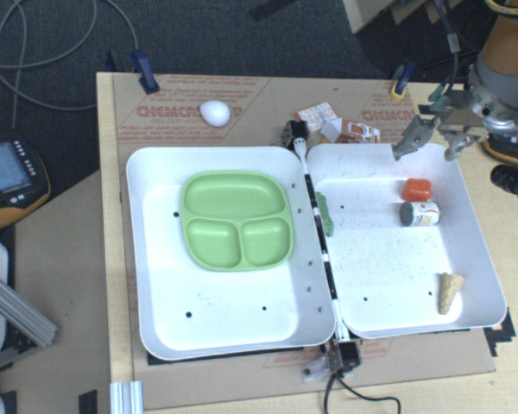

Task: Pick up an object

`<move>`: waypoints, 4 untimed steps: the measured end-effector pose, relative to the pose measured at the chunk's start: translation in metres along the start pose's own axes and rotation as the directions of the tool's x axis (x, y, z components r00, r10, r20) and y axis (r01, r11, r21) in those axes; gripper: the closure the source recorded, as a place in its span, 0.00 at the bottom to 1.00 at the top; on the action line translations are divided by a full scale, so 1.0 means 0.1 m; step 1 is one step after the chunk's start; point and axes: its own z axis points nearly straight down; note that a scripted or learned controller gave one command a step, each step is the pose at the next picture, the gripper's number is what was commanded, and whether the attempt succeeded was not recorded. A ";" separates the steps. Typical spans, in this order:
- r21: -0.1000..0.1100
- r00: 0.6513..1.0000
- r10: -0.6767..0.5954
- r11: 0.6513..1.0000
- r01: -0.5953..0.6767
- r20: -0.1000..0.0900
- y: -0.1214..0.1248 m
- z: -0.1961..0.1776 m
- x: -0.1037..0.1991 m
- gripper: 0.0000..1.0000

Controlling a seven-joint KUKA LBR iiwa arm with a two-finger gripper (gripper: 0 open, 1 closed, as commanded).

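Observation:
My gripper (432,147) hangs over the far edge of the right bin (388,309), its two fingers spread apart with nothing between them. Just below it in that bin lie an orange block (417,189) and a small grey and white can (420,215) on its side. A tan cone-shaped piece (450,292) rests near the bin's near right corner. A thin green item (325,215) lies against the bin's left wall.
The left bin (233,330) holds a green three-compartment plate (237,220). Behind the bins, on the cardboard, sit a white egg-shaped object (214,112) and some small packets (332,125). Blue clamps (143,71) hold the board's far edge.

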 end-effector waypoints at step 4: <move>-0.006 1.000 -0.001 1.000 0.001 0.003 0.48 1.81 -0.72 1.00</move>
